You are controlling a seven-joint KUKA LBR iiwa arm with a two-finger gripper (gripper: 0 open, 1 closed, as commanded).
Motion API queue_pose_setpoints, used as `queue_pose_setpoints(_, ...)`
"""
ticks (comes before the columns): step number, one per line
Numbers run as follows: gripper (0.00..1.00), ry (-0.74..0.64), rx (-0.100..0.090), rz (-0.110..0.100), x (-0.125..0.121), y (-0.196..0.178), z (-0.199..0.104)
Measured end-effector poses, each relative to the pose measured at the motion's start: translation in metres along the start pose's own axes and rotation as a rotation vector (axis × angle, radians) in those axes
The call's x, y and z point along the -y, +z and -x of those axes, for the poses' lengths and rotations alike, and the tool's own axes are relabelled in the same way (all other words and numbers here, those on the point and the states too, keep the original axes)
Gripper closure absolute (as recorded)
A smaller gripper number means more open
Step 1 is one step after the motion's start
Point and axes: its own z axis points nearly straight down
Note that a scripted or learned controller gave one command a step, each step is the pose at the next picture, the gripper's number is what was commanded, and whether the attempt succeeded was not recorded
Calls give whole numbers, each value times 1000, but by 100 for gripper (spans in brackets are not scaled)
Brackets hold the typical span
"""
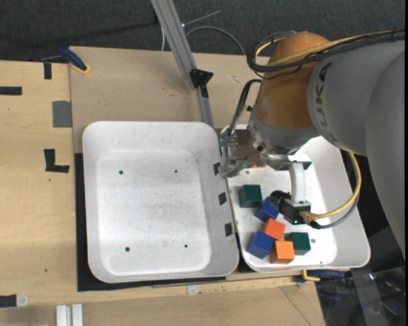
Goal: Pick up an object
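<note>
Hand [232, 160] is hovering over the shallow white right bin's [330, 246] left edge; open or closed, cannot tell. Small dark-green cube [251, 195] is lying just nearward. Advising: centring above it, descending straight, clearing the adjacent small blue cube [266, 210].

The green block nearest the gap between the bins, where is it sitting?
In the camera view, this green block lies in the right bin, close to its left wall, with a blue block just below and right of it.
</note>
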Motion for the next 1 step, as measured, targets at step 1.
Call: queue_pose_setpoints(1, 100, 1, 1, -3, 15, 8, -52)
